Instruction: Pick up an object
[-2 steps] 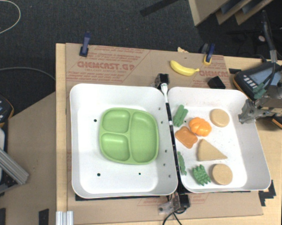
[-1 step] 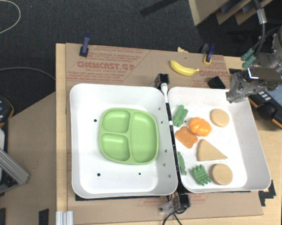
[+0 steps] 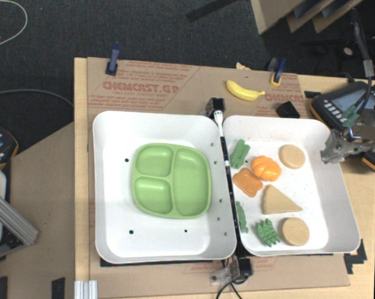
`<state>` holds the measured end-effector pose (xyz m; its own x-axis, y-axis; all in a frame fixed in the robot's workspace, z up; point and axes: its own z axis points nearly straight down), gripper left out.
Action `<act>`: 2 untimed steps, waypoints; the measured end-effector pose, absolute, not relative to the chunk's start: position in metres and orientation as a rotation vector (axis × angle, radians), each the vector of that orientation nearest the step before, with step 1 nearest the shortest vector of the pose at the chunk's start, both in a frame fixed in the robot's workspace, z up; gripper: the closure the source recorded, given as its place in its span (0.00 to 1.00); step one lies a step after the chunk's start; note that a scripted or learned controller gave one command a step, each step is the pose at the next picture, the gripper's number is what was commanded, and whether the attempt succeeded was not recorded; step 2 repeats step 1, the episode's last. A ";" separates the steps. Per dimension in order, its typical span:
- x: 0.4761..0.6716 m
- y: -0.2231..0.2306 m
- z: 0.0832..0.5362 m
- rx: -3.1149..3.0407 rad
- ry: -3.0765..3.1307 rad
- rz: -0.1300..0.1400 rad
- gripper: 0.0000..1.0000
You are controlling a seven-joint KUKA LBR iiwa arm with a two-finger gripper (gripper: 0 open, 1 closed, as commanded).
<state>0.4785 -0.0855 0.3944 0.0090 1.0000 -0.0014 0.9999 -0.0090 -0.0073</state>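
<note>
- While the gripper (image 3: pixel 336 148) hangs at the right rim of the right bin (image 3: pixel 341 202), its grey metal body shows little, and whether it is open or closed cannot be told; nothing is seen in its hold.
- Nearest to it, inside the right bin, lies a round tan disc (image 3: pixel 292 156), flat and smooth like a biscuit.
- Left of that disc sits an orange pepper-shaped piece (image 3: pixel 266 168), glossy and rounded, touching a duller orange block (image 3: pixel 247 182) with soft corners.
- Towards the bin's left wall lies a green ridged pod shape (image 3: pixel 239 153).
- Below the pepper rests a tan wedge (image 3: pixel 279 202), triangular and matte, and below that a second tan disc (image 3: pixel 294 231).
- Beside this lower disc lies a spiky green leafy piece (image 3: pixel 267 232), with a thin green strip (image 3: pixel 241 217) near the left wall.
- Left of the right bin, the left bin (image 3: pixel 105 185) holds a pale green plastic plate (image 3: pixel 171 180) with three compartments and rounded corners.
- Behind the right bin, on the brown cardboard sheet (image 3: pixel 153 82), lies a yellow banana (image 3: pixel 244 90), with blue clamps (image 3: pixel 112 59) at the sheet's far edge.
</note>
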 end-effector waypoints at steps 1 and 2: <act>0.480 -0.012 0.490 -2.217 -2.237 -0.016 1.00; 0.480 -0.012 0.490 -2.217 -2.237 -0.016 1.00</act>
